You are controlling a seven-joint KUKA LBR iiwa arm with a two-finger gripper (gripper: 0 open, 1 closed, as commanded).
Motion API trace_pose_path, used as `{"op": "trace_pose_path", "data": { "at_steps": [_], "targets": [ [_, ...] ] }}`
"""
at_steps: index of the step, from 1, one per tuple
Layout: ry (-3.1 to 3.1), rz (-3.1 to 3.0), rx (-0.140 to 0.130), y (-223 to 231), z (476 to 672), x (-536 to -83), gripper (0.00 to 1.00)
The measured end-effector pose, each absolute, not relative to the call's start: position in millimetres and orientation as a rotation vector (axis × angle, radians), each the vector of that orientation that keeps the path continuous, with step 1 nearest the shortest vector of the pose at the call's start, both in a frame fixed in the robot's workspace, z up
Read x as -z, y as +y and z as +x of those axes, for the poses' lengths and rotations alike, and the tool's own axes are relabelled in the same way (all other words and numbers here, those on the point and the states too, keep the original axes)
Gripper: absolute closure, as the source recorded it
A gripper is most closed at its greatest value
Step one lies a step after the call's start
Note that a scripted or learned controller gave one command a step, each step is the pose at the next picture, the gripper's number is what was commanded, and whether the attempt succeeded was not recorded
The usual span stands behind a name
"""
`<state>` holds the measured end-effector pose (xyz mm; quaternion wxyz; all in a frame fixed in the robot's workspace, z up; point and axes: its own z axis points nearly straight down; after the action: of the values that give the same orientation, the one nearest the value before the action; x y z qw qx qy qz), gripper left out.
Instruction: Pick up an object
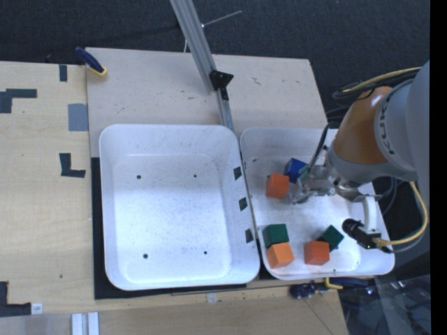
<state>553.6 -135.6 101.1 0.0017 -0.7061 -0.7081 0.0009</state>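
Arm [380,135] reaches in from the right, over the right bin [255,142], orange band above the wrist. Gripper [302,190] is down low in the bin's upper half, betw. a blue block [294,167] and an orange block [277,186]. Orange block sits just left of the gripper tip, close enough that contact can't be told. Blue block is just above it, partly hidden by the wrist. Fingers: too small and dark to read, can't tell if apart or together, and nothing visibly clamped betw. them.

Lower part of the right bin: green block [275,234] w/ another orange block [281,255] touching it just below. To the right, a red-orange block [316,252] and a dark green block [331,236] near each other, up against the bin's lower right corner.

Left bin [112,142] lies beside the right one, rims touching. A grey pole [195,33] runs diag. from the top down to where the bins meet.
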Motion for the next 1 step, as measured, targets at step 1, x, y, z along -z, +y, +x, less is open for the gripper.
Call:
{"op": "trace_pose_path", "data": {
  "at_steps": [1],
  "targets": [
    [-2.225,-2.223,0.003,-143.0,551.9,-160.7,1.00]
  ]
}}
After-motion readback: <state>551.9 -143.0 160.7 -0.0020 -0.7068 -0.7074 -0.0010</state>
